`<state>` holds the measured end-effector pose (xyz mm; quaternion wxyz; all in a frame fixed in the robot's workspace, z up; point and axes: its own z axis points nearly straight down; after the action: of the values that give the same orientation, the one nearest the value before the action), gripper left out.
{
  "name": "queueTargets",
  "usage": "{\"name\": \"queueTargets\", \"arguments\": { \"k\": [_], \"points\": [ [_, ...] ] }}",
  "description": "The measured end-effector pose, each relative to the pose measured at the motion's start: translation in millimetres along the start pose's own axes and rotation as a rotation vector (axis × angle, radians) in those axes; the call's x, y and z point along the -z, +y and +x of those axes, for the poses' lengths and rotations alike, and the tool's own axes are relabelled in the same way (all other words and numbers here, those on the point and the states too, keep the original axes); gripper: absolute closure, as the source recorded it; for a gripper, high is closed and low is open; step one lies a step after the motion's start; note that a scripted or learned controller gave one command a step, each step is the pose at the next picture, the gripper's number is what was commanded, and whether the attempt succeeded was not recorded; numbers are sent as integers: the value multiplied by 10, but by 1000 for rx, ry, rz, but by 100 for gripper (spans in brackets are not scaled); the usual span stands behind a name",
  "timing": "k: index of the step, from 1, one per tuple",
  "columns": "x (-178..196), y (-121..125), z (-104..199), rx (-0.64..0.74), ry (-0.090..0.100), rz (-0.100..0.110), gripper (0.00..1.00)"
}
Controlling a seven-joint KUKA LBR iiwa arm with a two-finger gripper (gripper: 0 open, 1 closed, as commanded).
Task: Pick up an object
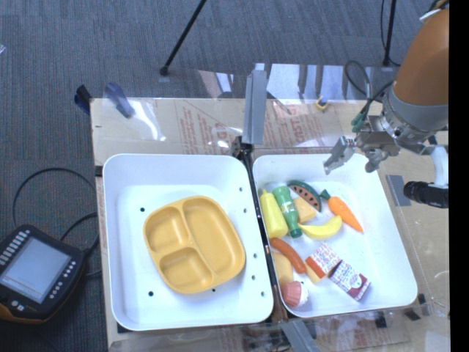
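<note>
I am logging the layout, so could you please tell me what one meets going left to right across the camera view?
Handheld controller → yellow divided plate → green bottle → carrot → end effector

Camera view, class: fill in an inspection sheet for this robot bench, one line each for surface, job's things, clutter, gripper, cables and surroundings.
Surface: bench under clear sheeting, bearing a left bin and a right bin.
Job's things: toy food in the right bin, including a carrot, banana, green bottle, watermelon slice, sausage and small carton.
Clutter: yellow divided plate in the left bin.
Gripper: gripper open, above the right bin's far edge, holding nothing.
Cables: black cable looping on the floor at left.
Surroundings: grey carpet, handheld controller, tripod leg.
</note>
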<state>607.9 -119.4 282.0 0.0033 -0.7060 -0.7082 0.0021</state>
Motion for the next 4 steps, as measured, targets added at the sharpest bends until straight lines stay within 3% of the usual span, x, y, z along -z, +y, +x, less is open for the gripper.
{"name": "queueTargets", "arguments": {
  "k": [1, 2, 3, 4],
  "points": [
    [1012, 244, 387, -5, -1, -11, 0],
    [-623, 152, 637, 15, -1, 9, 0],
    [-1661, -115, 50, 23, 1, 9, 0],
    [-2002, -449, -194, 11, 2, 4, 0]
  ]
}}
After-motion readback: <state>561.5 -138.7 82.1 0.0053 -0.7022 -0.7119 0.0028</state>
